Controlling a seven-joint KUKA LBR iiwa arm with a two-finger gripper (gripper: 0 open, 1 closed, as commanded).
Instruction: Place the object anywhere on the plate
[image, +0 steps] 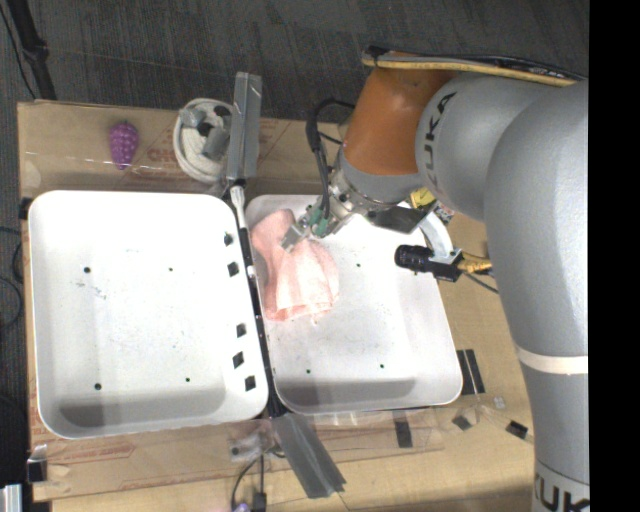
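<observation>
A pale pink plate (292, 272) lies in the right bin (400, 340), against its left wall, and looks crumpled or tilted. My gripper (308, 228) hangs over the plate's upper edge, at the end of the grey arm with the orange band (390, 125). A small greenish bit shows at the gripper's tip, too small to identify. I cannot make out any object between the fingers from this angle.
The left bin (130, 310) stands beside the right one, with a ridge of black clips (240, 300) between them. Behind the bins, a purple grape-like item (123, 143) and a white coil (203, 138) rest on the bench. The arm's grey body (540, 250) covers the right side.
</observation>
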